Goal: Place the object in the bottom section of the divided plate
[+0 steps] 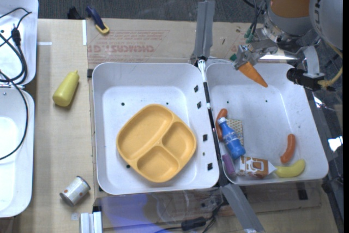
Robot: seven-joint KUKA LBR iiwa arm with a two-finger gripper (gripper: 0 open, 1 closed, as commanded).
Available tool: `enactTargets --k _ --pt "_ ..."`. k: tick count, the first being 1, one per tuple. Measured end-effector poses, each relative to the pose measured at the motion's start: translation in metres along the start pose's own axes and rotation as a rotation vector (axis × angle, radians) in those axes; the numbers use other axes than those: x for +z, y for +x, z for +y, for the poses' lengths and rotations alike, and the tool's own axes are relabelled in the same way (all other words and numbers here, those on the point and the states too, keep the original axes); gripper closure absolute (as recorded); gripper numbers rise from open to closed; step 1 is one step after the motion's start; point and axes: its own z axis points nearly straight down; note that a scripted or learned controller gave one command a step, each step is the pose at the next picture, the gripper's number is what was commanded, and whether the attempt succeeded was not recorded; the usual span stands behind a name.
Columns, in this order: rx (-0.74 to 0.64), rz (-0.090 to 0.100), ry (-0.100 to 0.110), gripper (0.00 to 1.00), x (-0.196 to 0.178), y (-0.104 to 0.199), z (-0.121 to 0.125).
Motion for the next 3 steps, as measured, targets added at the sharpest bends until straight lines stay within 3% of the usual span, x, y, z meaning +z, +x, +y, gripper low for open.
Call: enactTargets --k 1,2,3 --pt "-0.119 0.001 0.001 1.00 0.048 0.069 -0.005" --pt "0.103 0.001 0.003 1.00 0.048 0.139 -0.009" --pt "-0.113 0.000 0.001 1.00 -0.016 0.230 -0.044"
